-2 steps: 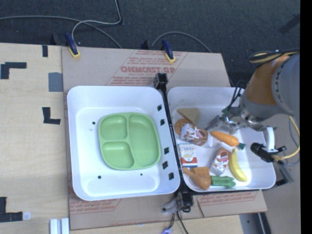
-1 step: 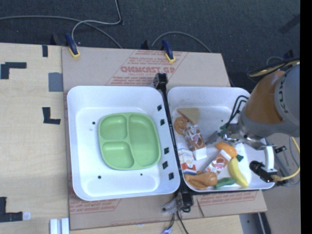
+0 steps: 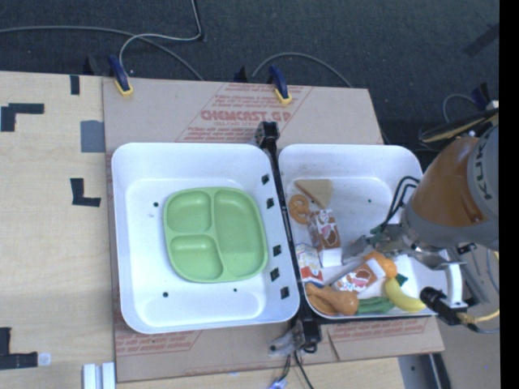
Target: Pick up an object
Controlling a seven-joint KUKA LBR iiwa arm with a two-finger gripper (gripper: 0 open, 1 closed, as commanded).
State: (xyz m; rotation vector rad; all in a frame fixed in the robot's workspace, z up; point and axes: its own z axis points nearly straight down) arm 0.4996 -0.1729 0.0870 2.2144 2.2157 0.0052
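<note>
The right bin (image 3: 349, 156) holds a pile of toy food. At its back left lie a tan bread wedge (image 3: 316, 191) and a pretzel (image 3: 300, 209), with a brown snack packet (image 3: 326, 232) just in front of them. Near the front wall are a white and red carton (image 3: 359, 279), a brown drumstick-like piece (image 3: 331, 300), a green pod (image 3: 373, 305) and a yellow banana (image 3: 403, 297). My gripper (image 3: 362, 250) reaches in from the right and hangs low over the carton and an orange piece (image 3: 383, 263). I see nothing clearly held in it.
The left bin (image 3: 138, 217) carries a green divided plate (image 3: 215, 233) at its middle. A black divider (image 3: 276, 209) with clips runs between the bins. The arm's orange band (image 3: 446, 189) stands over the right bin's right wall. Cables lie on the dark floor behind.
</note>
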